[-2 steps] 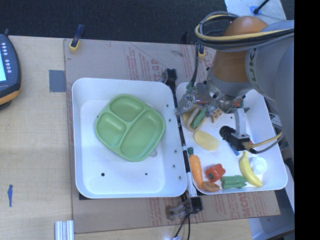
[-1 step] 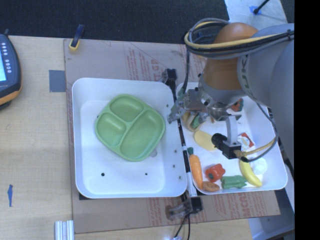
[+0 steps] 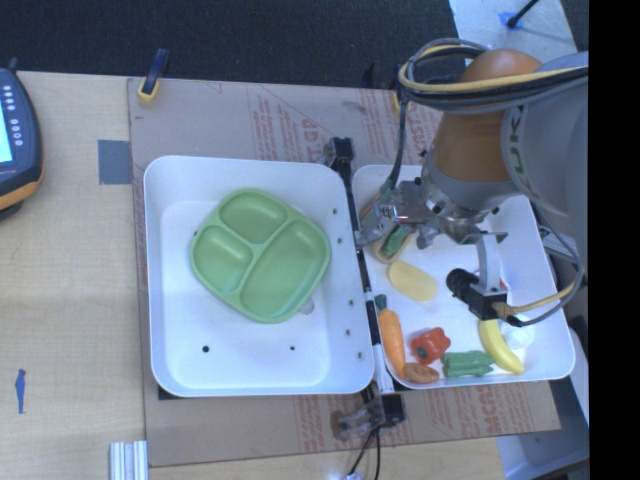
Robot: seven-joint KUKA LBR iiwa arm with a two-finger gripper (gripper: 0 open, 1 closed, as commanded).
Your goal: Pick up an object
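Camera view has my gripper [image 3: 400, 230] low at the right bin's [image 3: 560, 353] upper-left corner over a green vegetable [image 3: 396, 240], likely light, stiff, slippery; I'd pinch its middle, grip state unclear.

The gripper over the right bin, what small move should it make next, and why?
Probably lower straight down a little: the gripper hangs at the right bin's upper left corner over a green item, nothing visibly held. Carrot and banana lie farther off.
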